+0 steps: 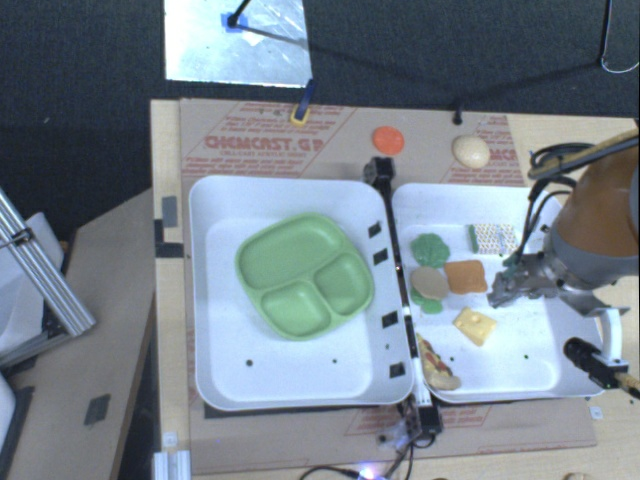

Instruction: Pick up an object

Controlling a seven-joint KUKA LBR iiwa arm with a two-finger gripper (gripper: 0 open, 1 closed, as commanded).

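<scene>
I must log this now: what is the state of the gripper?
Gripper: over the right bin, beside the brown piece; open or closed cannot be told.

Divided tray [300,273] in left bin [215,298]

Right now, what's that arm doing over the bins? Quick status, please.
Gripper low in right bin, nothing seen held. Brown slice and cheese wedge closest. Nothing blocking.

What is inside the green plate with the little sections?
Nothing shows inside the green divided plate; all its sections look bare. It sits in the left white bin. What is under the plate cannot be seen, because the plate covers that part of the bin.
</scene>
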